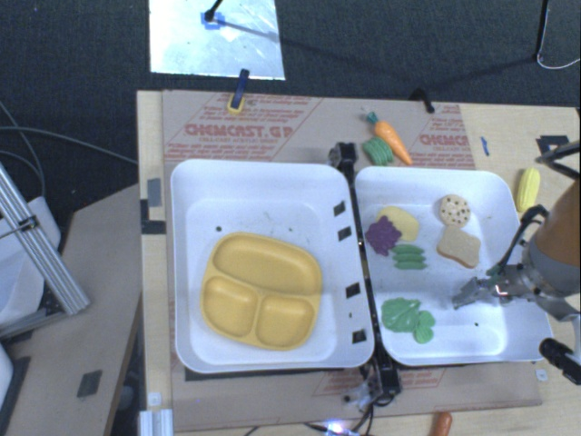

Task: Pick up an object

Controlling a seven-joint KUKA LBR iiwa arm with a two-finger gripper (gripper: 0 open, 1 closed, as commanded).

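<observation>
My gripper [475,292] reaches in from the right edge and hovers low over the right bin [472,341], at its right-hand side. It sits just below a slice of toy bread [458,246] and to the right of a green leafy toy [408,318]. Nothing shows in its grasp. Further left in the same bin lie green beans [409,258], a purple grape bunch [382,235] against a yellow piece [402,221], and a cookie [454,210] near the back.
The left bin [195,198] holds a yellow divided tray [261,289]. A carrot [392,138] and a green toy [377,152] lie on the cardboard behind the bins. A corn cob [527,188] rests outside the right bin's far right corner.
</observation>
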